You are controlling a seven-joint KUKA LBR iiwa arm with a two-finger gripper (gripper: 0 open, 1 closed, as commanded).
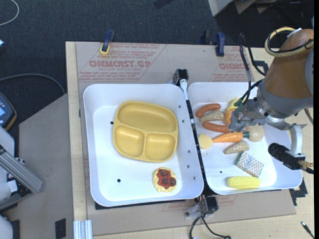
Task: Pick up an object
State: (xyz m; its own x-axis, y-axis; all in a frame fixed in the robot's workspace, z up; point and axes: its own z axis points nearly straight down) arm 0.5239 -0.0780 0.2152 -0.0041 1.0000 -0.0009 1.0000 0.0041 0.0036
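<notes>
The yellow plastic corn cob (243,182) lies nearest, at six o'clock from the gripper (242,121). The gripper hovers low over the orange toy carrot (228,137) in the right white bin (214,180); whether it is apart or together, I cannot tell. Crowded neighbours, like the red sausage (207,109) at ten o'clock, could deflect a grasp.

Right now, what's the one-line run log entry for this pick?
stage: reaching | gripper: low over toy food in right bin, above carrot | grasp: cannot tell | left bin: yellow tray, mini pizza

I count two shallow white plastic bins (94,133), one yellow three-compartment plate (145,131), one small round pizza (166,179) and one yellow corn cob (243,182).
</notes>
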